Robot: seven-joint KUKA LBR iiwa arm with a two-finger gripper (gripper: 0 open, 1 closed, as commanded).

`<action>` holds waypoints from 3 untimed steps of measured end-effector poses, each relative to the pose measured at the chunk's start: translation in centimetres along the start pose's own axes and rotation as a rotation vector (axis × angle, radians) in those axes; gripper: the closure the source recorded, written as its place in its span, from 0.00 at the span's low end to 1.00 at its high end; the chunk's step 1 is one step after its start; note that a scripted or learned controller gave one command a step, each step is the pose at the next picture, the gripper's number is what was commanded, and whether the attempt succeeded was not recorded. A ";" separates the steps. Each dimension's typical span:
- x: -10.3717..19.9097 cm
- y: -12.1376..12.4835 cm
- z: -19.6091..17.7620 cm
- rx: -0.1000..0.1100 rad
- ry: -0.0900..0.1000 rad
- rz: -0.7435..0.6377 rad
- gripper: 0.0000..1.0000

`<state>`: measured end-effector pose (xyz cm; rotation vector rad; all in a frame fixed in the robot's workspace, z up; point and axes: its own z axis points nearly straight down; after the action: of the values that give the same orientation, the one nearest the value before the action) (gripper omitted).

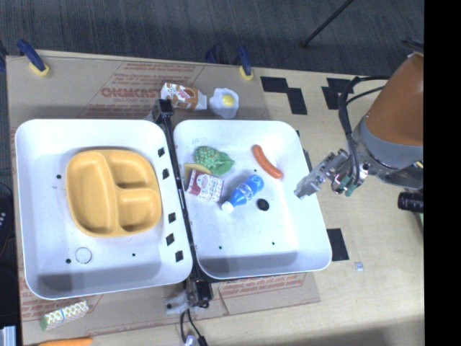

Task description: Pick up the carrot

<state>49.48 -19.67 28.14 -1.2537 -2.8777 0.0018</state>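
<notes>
The arm reaches in from the right, its orange band uppermost and the grey wrist section below it; the pincer points left and slightly downward; nothing sits between its tips; cables loop beside the wrist.

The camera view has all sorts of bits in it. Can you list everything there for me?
Bins: two, white, side by side on the bench.
Divided plate: one, yellow, left bin.
Carrot: one, orange, right bin, upper right.
Leafy vegetable: one, green, right bin.
Packet: one, red and white, right bin.
Bottle: one, blue, white cap, right bin.
Carton: one, brown, behind the bins.
Round yellow and white item: one, beside the carton.
Clamps: blue, bench's far edge.
Gripper: one, grey, over the right bin's right rim.
</notes>
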 end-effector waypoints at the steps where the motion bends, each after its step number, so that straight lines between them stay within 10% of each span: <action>1: -2.5 0.6 -13.6 -0.002 -0.006 -0.176 1.00; 2: -0.5 -1.6 -6.5 0.000 -0.002 -0.218 1.00; 3: 0.2 -2.3 -15.1 -0.001 -0.006 -0.495 1.00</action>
<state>47.70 -21.12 43.26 -0.5111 -3.1029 0.0034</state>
